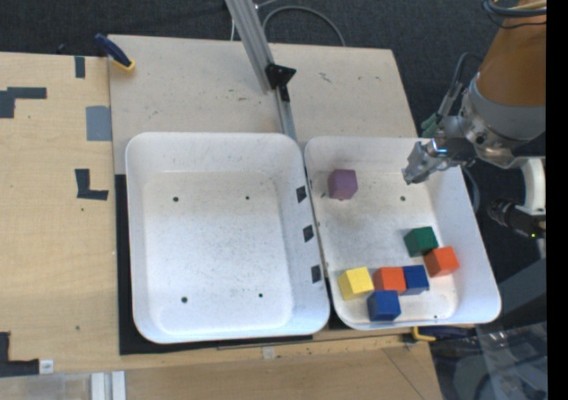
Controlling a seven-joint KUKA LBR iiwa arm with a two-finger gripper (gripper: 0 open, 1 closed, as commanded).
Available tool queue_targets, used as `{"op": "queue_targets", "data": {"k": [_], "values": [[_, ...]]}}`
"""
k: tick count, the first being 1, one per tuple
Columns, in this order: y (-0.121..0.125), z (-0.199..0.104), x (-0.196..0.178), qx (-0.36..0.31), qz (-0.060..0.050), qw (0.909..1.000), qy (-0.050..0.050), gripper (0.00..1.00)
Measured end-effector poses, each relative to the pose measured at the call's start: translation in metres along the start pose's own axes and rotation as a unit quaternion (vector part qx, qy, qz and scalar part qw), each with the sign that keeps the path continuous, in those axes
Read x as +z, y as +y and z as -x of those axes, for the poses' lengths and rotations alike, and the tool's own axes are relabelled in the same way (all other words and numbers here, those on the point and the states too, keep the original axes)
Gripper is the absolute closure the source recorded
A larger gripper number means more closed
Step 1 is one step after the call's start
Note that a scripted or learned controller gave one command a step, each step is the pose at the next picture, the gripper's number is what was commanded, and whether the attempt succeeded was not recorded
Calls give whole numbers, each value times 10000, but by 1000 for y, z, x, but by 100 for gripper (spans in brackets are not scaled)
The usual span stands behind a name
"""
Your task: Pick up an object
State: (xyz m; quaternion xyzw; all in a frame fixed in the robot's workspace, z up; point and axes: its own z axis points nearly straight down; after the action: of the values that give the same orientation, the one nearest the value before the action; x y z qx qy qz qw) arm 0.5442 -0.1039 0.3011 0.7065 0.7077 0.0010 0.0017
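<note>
In the right bin (470, 212) lie several small blocks. A purple one (343, 183) sits alone toward the bin's far left. A green one (421, 239) and an orange one (441, 260) rest near the right wall. Along the near side stand a yellow block (358, 281), an orange-red block (390, 279) and two blue blocks (415, 278) (383, 304). My gripper (420, 165) hangs over the bin's far right corner, to the right of the purple block and well above the green one. Nothing shows between its fingers.
The left bin (142, 212) sits beside the right one, their rims touching. A slanted metal rail (244, 12) crosses the bench behind the bins. A blue and yellow tool (114, 51) lies at the far left of the board.
</note>
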Motion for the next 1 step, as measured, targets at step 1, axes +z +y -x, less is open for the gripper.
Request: {"op": "queue_targets", "data": {"k": [1], "values": [[12,-46,24,-16,-36,10000,8,100]]}}
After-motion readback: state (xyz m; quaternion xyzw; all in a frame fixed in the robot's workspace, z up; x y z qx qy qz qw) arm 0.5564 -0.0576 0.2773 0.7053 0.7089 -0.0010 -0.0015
